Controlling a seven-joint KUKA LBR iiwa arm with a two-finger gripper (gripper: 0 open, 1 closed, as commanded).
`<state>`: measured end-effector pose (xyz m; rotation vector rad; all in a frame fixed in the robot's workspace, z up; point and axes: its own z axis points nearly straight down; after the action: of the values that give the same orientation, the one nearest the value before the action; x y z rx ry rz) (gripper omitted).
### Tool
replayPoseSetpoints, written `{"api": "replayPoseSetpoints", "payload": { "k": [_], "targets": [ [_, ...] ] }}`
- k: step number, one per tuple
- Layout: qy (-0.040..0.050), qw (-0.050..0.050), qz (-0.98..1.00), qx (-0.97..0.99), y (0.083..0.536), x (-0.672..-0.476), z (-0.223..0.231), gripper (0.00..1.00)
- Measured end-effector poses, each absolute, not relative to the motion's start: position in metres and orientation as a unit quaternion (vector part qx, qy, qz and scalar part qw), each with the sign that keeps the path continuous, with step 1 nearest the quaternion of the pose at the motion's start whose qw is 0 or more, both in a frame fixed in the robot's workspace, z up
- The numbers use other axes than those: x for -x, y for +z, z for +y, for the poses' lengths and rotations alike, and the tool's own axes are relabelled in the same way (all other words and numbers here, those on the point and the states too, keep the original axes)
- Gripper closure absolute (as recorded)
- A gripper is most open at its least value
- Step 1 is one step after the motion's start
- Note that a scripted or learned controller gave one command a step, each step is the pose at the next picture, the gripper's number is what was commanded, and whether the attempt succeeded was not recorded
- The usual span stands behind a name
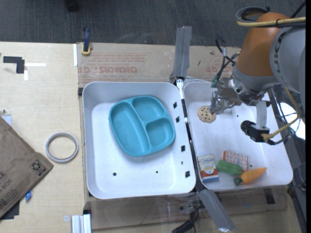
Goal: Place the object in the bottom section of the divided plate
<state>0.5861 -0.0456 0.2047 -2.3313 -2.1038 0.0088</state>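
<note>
Desk (39, 106) of pale wood carries two shallow white bins side by side, with brown cardboard under their far edges. The left bin (97, 178) holds a blue divided plate (142, 125) lying flat, a little toward the far side of the bin's middle, so a broad strip of bare white floor runs along the near wall and narrower margins lie to the left and right of the plate. The plate has one long section on its left and two smaller ones on its right, and all three show only blue.

The right bin (228, 130) has the arm (272, 38) over its far right corner, its orange band uppermost and cables trailing down past the bin's right wall. The jaws (215, 106) hang over the bin's far left part, just beside the wall shared with the left bin; they are small and dark against the wrist, and I cannot tell how far apart they stand or whether they grip anything. A cookie (206, 114) with dark chips sits right under them, close to the shared wall; contact is unclear.

Along the near wall lie a small carton (207, 168), a green vegetable (232, 168), a carrot (251, 175) and a red-patterned packet (235, 158), crowded together. The bin's middle floor is open.

A roll of tape (62, 146) lies on the desk left of the bins.
</note>
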Motion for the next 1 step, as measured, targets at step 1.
{"api": "replayPoseSetpoints", "payload": {
  "k": [1],
  "targets": [
    [0.0018, 0.0, -0.6, 0.8, 0.2141, -0.6555, -0.0363, 1.0]
  ]
}}
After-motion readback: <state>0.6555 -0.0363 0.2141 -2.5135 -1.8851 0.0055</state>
